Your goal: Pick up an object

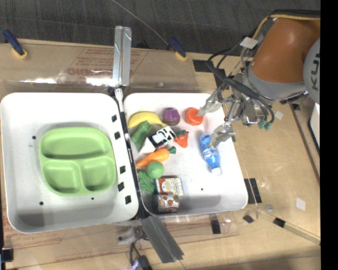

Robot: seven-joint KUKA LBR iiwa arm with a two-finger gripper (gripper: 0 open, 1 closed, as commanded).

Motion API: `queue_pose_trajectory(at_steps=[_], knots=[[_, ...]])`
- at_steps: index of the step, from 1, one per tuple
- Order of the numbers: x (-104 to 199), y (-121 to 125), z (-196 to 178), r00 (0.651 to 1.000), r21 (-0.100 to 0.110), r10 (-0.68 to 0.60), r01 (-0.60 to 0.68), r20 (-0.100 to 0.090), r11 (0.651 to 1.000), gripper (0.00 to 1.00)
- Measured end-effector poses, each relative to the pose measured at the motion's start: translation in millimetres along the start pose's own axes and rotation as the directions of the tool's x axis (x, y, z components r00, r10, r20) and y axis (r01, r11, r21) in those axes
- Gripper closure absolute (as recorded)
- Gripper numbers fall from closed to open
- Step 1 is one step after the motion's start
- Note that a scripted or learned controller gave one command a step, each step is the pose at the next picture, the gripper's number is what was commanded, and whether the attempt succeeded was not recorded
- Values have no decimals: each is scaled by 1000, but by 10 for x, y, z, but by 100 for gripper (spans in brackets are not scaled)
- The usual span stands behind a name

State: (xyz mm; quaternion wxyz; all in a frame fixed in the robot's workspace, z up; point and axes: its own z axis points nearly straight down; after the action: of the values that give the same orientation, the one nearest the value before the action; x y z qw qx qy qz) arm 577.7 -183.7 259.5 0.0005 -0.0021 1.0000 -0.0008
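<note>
Hovering over the bottle [210, 152], claw [215, 120] spread wide, empty; we judge it light, slippery: grip mid-body.

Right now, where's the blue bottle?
Blue bottle lies in the right bin, toward its right side, just below the tool and right of the carrot.

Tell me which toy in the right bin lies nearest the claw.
The blue bottle, lying just below the claw near the bin's right side. The orange toy sits further left; the carrot and banana lie further still.
</note>
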Motion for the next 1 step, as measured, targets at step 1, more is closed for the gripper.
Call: queue_pose_trajectory(at_steps=[1], knots=[[79, -245, 1512, 993, -3, 119, -119, -9, 993, 0]])
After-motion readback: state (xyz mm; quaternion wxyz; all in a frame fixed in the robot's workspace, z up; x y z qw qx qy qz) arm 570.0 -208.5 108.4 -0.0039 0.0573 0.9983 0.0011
